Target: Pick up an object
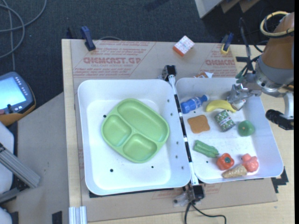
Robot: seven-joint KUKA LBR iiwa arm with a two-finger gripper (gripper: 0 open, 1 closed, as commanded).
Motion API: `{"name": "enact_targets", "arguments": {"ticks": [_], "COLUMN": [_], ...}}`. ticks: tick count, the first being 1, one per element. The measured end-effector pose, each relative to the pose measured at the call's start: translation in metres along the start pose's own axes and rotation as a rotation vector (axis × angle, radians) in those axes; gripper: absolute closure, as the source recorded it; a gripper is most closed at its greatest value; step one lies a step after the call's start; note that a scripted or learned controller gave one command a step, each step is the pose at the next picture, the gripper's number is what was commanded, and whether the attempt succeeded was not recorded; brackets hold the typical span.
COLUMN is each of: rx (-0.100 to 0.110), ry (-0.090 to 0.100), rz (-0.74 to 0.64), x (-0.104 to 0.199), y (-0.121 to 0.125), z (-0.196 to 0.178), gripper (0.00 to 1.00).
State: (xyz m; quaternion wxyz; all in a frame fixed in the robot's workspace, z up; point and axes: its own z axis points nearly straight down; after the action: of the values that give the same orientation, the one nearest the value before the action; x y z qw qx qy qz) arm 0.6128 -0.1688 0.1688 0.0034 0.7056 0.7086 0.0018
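1. Nearest the camera, the front edge of the bench (pixel 140 204) is a pale brown board printed with red lettering; a black clip and a dark cable sit where the two bins meet at the front.
2. Two shallow white bins rest side by side on it, each glossy plastic with rounded corners. The left bin (pixel 93 171) carries one light green divided plate (pixel 135 129), smooth, with three compartments.
3. The right bin (pixel 271 143) holds eight small toy foods. Along its front edge: one ice-cream cone (pixel 234 171), one pink piece (pixel 250 163) and one red tomato-like piece (pixel 225 160), close together.
4. Just behind them lie one green pod-shaped vegetable (pixel 205 149), one flat brown toast slice (pixel 198 123), one small green-labelled can (pixel 224 120) and one round green piece (pixel 245 128).
5. Farther back lie one blue bottle (pixel 192 103) on its side and one yellow banana (pixel 220 106).
6. The gripper (pixel 237 97) hangs at the banana's right end, just above or touching it; whether its fingers are parted or closed cannot be told.
7. Beyond the bins, one small orange and white cube (pixel 183 45) sits on the board and two blue clamps grip its far edge.
8. Around the bench is dark carpet, with grey cables at far left.
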Motion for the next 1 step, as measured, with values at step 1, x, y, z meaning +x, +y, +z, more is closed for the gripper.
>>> {"name": "enact_targets", "arguments": {"ticks": [1], "rx": [0.003], "ry": [0.001], "rz": [0.002], "x": [0.0086], "y": [0.0018], "z": [-0.0185], "gripper": [1.0]}}
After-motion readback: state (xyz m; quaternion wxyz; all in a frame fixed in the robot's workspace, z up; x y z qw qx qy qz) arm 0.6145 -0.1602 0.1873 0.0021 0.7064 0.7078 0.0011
